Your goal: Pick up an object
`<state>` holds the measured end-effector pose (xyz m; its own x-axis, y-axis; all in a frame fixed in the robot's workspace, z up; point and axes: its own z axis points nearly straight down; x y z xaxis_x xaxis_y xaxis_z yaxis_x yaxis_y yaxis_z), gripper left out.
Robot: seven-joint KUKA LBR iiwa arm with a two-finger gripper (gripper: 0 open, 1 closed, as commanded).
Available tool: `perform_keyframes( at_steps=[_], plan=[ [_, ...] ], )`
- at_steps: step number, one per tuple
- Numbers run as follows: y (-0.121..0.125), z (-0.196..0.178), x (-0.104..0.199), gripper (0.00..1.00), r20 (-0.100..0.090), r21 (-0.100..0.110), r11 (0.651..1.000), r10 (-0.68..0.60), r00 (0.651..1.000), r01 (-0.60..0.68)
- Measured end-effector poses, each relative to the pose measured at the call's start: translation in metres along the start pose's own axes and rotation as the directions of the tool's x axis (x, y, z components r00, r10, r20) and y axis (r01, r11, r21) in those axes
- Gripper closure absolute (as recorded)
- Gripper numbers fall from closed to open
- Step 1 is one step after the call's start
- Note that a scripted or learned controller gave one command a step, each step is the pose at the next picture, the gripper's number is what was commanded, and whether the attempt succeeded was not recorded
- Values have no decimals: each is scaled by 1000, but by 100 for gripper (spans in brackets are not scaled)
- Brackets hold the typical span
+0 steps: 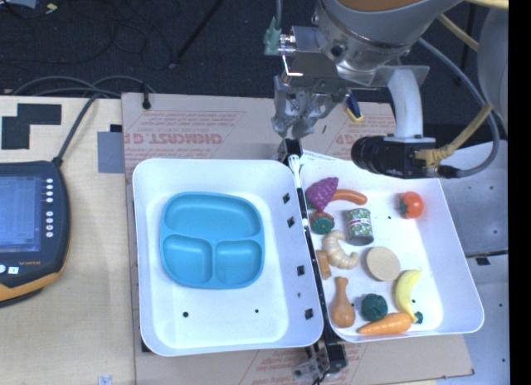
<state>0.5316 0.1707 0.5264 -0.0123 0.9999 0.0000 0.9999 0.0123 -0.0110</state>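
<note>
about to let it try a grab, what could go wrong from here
1. The toy food in the right bin is crowded: the carrot, banana and dark green piece lie close together, so a descent may nudge neighbours or catch two.
2. The gripper hangs over the bins' shared rim; coming straight down may strike the divider.

Bench: flat brown cardboard sheet with red print, over a pale wooden top.
On cardboard: two shallow white plastic bins, left and right, touching.
On wood: black-and-orange handheld pendant, far left.
</note>
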Motion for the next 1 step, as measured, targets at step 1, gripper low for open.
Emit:
perform_keyframes(
  at_steps=[1],
  plan=[
    [-57, -10, -53, 100, 3, -4, 1000, 14, 1000, -14]
  ],
)
